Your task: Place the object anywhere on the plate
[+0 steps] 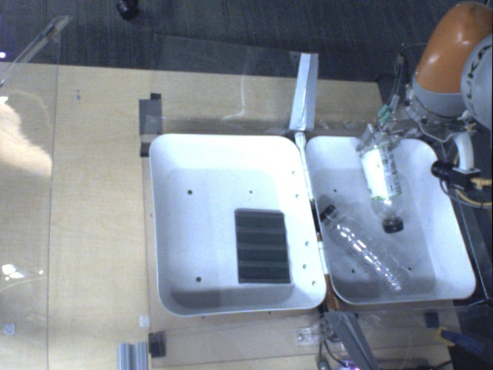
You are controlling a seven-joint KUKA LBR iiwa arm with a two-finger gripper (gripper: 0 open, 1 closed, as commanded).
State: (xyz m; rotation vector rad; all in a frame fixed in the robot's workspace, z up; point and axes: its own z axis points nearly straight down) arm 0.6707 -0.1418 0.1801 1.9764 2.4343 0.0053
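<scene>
A dark grey ridged plate [262, 245] lies flat in the left bin [177, 206], towards its front. Over the right bin [454, 260], my gripper [383, 139] is shut on the upper end of a clear plastic bottle with a white label [381, 177]. The bottle hangs down from the fingers with its black cap [394, 224] lowest, close to the bin floor. The gripper stands well to the right of the plate, across the wall between the bins.
A second clear bottle [366, 251] with a black cap [326, 211] lies on its side in the right bin, just left of and in front of the held one. The rims of the two bins [312, 206] meet between the gripper and the plate.
</scene>
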